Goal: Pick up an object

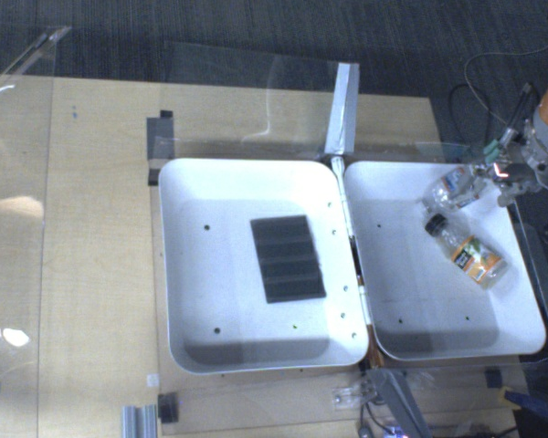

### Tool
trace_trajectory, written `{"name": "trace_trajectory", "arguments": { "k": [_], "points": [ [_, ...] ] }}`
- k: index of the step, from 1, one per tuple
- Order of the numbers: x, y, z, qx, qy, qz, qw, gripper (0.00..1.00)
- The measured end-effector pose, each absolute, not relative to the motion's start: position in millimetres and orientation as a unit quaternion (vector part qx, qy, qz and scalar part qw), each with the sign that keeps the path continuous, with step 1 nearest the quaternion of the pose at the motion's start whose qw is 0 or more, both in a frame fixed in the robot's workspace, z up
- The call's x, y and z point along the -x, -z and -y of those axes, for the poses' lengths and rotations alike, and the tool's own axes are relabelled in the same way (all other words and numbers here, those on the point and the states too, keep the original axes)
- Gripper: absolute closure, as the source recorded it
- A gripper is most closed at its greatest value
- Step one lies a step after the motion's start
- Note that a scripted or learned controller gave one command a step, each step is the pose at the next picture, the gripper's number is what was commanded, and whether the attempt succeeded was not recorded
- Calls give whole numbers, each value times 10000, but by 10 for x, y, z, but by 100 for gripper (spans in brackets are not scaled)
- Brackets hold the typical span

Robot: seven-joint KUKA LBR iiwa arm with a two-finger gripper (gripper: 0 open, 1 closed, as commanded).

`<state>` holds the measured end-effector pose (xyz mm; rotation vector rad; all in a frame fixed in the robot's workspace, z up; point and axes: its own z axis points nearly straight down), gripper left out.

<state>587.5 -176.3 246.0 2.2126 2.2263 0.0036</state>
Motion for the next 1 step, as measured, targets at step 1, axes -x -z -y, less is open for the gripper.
{"name": "trace_trajectory", "arguments": {
  "k": [1],
  "points": [
    [-5917,-892,2050,-7074,-19,-7068,25,0]
  ]
}}
